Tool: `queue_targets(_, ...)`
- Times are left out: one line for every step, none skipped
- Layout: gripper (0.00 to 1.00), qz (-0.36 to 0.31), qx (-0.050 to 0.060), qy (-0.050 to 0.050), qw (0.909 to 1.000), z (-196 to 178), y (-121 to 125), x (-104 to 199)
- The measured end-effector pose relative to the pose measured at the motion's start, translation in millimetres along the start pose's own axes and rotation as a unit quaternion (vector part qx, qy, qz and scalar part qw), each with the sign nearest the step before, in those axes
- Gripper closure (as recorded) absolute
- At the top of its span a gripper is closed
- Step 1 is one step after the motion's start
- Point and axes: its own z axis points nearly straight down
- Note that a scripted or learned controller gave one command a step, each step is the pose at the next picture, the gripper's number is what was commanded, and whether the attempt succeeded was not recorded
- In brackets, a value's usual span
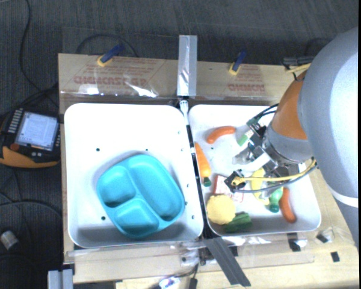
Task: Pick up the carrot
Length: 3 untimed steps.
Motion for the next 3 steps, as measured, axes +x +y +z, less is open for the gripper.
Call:
queue_targets(0.0, -0.066, -0.002, 0.001, 0.9978, -25, -45, 29)
queue_targets(0.0, 0.051, -0.001, 0.001, 0.9987, -126, 35, -14)
queue_targets(0.0, 0.142, 0.002, 0.001, 0.9898, -11, -5, -24)
